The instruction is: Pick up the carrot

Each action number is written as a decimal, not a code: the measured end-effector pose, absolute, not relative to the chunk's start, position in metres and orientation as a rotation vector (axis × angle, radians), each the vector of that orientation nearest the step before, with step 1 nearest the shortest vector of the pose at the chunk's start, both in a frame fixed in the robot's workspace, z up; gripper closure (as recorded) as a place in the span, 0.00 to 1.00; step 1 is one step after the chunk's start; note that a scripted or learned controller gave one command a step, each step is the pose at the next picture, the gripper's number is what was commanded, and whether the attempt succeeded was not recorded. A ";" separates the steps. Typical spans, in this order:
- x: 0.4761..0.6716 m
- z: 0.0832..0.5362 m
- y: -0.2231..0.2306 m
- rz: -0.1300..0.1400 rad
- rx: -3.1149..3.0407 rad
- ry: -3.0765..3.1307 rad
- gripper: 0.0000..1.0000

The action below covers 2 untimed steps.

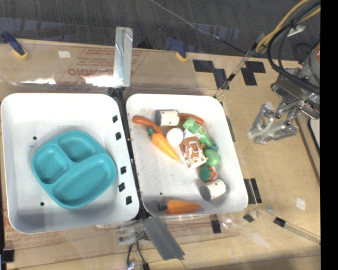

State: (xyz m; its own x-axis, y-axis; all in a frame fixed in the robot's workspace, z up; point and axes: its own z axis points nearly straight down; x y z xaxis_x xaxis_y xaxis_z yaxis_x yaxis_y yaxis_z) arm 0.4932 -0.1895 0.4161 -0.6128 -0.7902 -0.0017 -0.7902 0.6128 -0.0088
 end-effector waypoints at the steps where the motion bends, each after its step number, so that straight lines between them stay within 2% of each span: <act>1: 0.546 0.491 -0.209 -0.009 -1.730 2.617 1.00; 2: 0.493 0.339 -0.209 0.009 -2.146 2.296 1.00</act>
